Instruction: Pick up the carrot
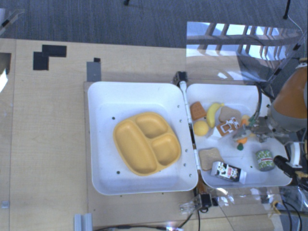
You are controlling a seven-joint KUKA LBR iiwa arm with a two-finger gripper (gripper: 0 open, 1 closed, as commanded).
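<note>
1. The left bin (96, 143) is sitting well to the left of the gripper and is holding a yellow divided plate (146, 142).
2. The right bin (226, 91) is holding the loose items. A brown waffle-like piece (197, 110), a lemon (200, 128) and a banana (212, 113) are lying to the left of the jaws, well apart from them.
3. A small printed carton (228, 127) is lying just left of the jaws. A slice of bread (209, 157) and a black-and-white milk carton (228, 172) are lying below and to the left.
4. The carrot (243, 139), an orange piece with a green end, is lying directly at the gripper (250, 129), touching or just beside the fingertips.
5. Jaw state: cannot be determined; the view is too cluttered at this point.
6. A green patterned can (264, 160) is lying below and to the right of the jaws.
7. Progress, as a judgement: the arm is reaching the carrot, but no grasp is confirmed. Closing on the carrot and lifting it are remaining.
</note>
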